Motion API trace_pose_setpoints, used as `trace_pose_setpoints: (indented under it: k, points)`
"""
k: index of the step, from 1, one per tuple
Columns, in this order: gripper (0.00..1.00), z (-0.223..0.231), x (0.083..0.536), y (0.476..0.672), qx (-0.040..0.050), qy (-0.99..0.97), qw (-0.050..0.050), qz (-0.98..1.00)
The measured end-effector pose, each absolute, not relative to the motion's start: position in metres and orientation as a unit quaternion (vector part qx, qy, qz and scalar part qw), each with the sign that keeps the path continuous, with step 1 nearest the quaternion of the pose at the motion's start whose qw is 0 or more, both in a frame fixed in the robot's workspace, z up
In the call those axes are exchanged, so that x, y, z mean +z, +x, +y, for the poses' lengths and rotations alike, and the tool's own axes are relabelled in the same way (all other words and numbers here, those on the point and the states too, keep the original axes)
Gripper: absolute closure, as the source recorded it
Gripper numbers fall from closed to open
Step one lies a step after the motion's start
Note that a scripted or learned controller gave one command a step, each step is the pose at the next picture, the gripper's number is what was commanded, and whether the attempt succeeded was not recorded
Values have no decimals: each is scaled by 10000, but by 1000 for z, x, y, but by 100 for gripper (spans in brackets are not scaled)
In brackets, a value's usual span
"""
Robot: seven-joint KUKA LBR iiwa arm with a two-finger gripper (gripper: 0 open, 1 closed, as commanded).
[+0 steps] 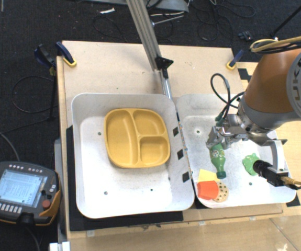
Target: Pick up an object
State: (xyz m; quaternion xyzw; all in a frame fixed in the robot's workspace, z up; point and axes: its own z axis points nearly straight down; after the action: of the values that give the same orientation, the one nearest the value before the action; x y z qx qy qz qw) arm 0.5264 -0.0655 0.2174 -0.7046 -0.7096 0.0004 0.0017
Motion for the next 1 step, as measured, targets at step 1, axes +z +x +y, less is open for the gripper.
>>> trace_pose_setpoints:
  k: [1]
  points:
    - [100, -18, 213, 521, 4, -7044, 15, -7098]
